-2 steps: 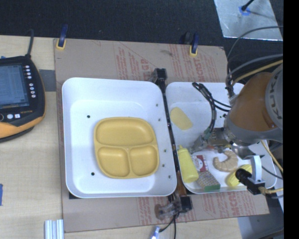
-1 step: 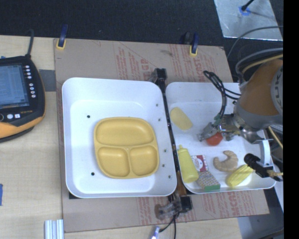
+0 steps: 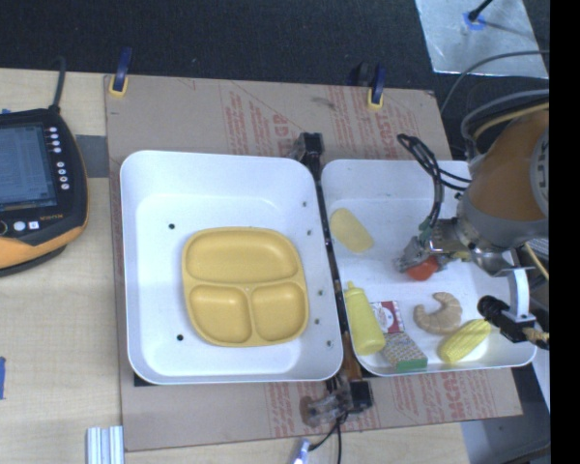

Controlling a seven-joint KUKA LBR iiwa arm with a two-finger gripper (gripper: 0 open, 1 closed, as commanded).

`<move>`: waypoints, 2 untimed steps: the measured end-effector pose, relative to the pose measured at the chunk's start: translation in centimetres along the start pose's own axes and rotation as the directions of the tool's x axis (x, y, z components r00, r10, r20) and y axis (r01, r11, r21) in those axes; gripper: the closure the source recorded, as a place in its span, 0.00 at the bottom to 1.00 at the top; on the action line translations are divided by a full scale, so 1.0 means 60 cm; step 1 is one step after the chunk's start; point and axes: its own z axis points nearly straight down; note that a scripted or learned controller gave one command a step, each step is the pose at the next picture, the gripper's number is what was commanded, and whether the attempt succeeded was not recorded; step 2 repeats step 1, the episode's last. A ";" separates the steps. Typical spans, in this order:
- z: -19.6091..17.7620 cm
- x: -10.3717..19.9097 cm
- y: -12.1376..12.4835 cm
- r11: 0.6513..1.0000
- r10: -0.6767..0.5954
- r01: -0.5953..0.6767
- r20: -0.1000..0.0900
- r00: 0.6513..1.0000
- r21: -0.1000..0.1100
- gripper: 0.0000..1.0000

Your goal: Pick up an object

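Red piece [image 3: 421,271], small and rounded, looks like the thing being tried for. It lies on the floor of the right bin [image 3: 387,187], toward the side the arm reaches in from. The gripper [image 3: 418,255] is low over the red piece, its dark metal tip touching or almost touching the piece's upper edge. Whether the gripper is open or closed cannot be told, since the wrist and cables hide the tip. The piece still seems to rest on the bin floor, so no hold can be claimed.

The arm [image 3: 503,177] leans in at a slant above the red piece, probably to clear the bin wall and come down from above. A croissant [image 3: 438,312] lies just below the red piece, with corn [image 3: 464,341] beyond it near the bin corner. A pale yellow lump [image 3: 351,230] sits well to the left of the red piece. A yellow bottle [image 3: 364,319], a packet [image 3: 389,315] and a sponge [image 3: 404,354] are crowded down-left of it. The red piece has open floor around it, which likely makes it an easy pick. Far to its left, the left bin [image 3: 150,259] holds a yellow tray [image 3: 244,285].
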 end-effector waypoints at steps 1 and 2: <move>-0.101 0.079 0.112 1.000 0.000 0.000 -0.002 1.000 -0.003 1.00; -0.101 0.079 0.112 1.000 0.000 0.000 -0.002 1.000 -0.003 1.00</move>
